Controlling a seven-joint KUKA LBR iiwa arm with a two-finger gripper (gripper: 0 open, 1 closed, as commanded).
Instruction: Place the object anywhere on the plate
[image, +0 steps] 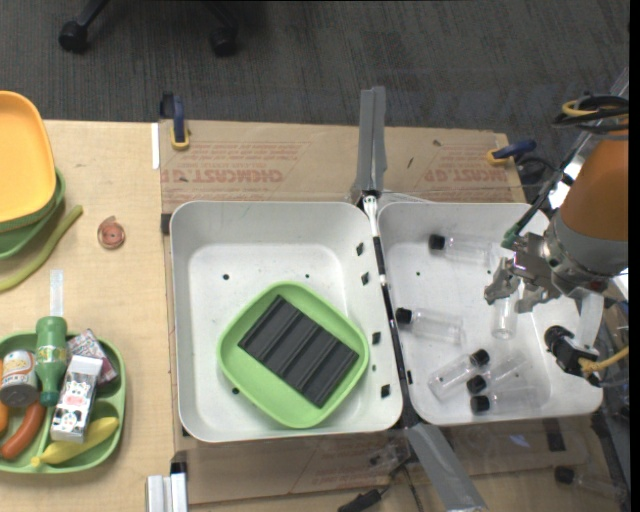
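Object: clear plastic vial (503, 318) with black cap, slender, see-through, hanging upright in right bin (420, 225), clamped between fingers of gripper (506, 290). Fingers closed onto vial's upper part, vial bottom clear of bin floor or just above it; cannot tell contact. More capped vials in same bin: one near top (452, 243), one at left (428, 322), cluster at bottom (480, 377). Green plate (293, 354) with dark ribbed insert sits in left bin (200, 260), well apart from vial.
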